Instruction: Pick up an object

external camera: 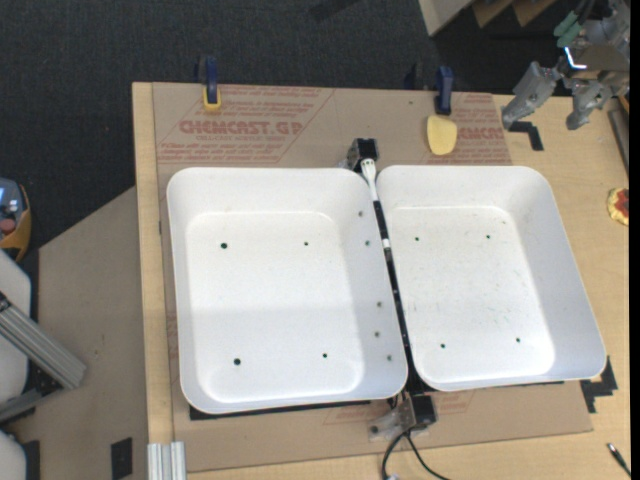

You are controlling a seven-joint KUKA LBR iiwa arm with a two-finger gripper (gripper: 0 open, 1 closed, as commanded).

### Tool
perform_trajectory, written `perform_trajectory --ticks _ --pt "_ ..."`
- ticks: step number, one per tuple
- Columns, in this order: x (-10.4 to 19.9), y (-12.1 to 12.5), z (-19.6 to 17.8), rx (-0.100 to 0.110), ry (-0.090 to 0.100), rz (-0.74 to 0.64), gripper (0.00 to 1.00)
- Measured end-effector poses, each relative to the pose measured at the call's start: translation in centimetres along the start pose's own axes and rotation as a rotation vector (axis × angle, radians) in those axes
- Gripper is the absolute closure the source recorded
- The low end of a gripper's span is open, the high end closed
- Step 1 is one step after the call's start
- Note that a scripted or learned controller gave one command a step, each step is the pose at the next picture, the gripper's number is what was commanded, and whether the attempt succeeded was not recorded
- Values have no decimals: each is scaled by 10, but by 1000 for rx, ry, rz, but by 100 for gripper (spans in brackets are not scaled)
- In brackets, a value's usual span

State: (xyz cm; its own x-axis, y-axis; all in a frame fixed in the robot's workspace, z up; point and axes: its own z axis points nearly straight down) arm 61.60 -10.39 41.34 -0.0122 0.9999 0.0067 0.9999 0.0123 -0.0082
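A small pale yellow object (441,134) lies on the brown board just behind the right bin (560,268), outside its rim. The left bin (180,268) stands beside it, their inner rims touching. My gripper (543,118) hangs at the top right, beyond the right bin's far corner and to the right of the yellow object. Its fingers (522,96) are spread apart with nothing between them. Both bin floors show only small dark dots and specks.
Two blue clamps (209,74) (443,81) pin the board's far edge. A black bracket (363,152) sits where the bins meet at the back, and a cable fitting (412,414) at the front. A red-and-yellow item (619,204) lies at the right edge.
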Motion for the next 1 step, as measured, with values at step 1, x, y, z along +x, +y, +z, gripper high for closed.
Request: perform_trajectory --ticks 1 --pt "-8 -1 -17 -14 -9 10 100"
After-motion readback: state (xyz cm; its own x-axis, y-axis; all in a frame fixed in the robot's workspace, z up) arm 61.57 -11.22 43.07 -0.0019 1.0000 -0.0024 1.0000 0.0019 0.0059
